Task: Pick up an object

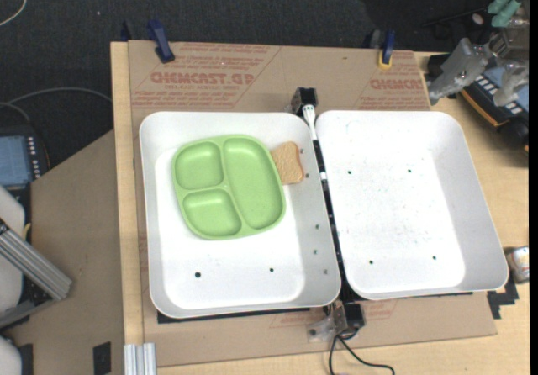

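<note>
A green divided plate [229, 187] with three compartments lies in the left white bin [227, 281], toward its far side. A small tan piece that looks like a slice of toast [289, 163] rests against the plate's right rim, close to the wall between the bins. The right white bin [412, 222] shows only dark specks on its floor. My gripper [458, 71] hangs at the far right, beyond the right bin's far corner and well away from both objects, with nothing visible in it.
The bins sit on a cardboard sheet [210, 75] held by a blue clamp [160, 39] and a yellow-blue clamp [386, 50]. A black bracket [305, 101] joins the bins at the far side. Cables trail at the near edge [345, 340].
</note>
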`<state>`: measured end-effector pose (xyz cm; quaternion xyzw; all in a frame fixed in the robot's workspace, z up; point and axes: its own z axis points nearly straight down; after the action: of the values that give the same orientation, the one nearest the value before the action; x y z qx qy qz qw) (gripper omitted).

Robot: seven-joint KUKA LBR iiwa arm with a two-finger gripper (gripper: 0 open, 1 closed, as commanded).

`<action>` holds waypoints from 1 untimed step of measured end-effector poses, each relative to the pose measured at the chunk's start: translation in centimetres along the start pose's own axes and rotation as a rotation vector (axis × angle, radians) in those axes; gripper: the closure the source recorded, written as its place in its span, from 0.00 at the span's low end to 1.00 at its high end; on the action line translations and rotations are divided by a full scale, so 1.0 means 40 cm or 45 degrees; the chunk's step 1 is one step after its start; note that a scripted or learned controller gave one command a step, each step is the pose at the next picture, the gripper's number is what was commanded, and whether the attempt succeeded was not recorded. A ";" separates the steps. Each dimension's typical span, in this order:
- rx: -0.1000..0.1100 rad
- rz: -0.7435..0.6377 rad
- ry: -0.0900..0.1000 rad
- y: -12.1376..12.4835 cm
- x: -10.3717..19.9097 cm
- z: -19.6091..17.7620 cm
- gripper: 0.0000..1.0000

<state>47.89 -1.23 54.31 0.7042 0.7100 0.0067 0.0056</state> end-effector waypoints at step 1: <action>0.017 0.023 -0.007 -0.002 -0.240 0.019 0.00</action>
<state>47.90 -10.85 53.53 0.7105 0.7037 0.0002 0.0027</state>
